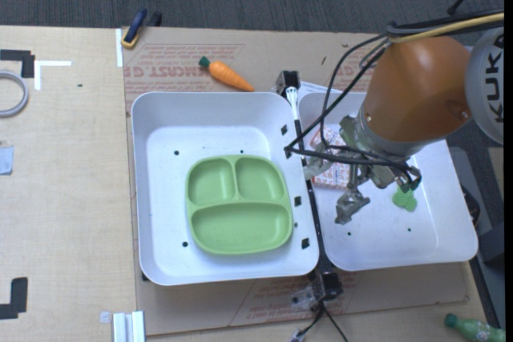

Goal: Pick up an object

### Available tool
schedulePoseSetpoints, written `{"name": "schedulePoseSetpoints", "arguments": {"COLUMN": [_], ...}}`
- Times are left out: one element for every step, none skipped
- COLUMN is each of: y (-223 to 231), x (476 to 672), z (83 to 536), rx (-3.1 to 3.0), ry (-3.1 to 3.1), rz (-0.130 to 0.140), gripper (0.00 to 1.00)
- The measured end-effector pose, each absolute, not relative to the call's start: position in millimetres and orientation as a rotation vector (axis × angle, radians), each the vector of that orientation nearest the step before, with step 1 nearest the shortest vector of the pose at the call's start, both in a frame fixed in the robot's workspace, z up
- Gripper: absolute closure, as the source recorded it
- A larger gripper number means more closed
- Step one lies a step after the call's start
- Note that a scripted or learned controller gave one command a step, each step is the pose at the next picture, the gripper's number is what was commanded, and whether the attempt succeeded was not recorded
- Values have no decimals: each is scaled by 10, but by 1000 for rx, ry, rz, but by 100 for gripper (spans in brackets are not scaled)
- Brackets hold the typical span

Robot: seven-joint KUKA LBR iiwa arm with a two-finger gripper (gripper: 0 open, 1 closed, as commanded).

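My gripper hangs low over the right bin, near its left-centre, below the arm's orange band. A small green object lies on the bin floor just to the gripper's right. A white and red packet lies to its upper left, partly hidden by the wrist and cables. Nothing can be seen held in the gripper. The left bin holds a green divided plate.
An orange toy carrot lies on the cardboard behind the left bin. A blue and yellow item sits at the bench's far edge. A green bottle lies at the bottom right. Black clips join the bins along their shared wall.
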State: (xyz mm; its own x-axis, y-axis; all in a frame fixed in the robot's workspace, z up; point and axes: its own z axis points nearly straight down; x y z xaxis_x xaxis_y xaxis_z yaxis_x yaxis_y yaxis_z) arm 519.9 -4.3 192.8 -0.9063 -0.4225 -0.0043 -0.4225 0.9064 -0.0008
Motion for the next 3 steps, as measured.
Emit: {"name": "schedulePoseSetpoints", "arguments": {"y": [-241,-252,24], "x": [4948,4868,4858], "z": [1927,1928,1925], "rx": [-940,-941,-1048], "ry": [2995,2993,2959], "rz": [0,0,0], "gripper": [0,0,0]}}
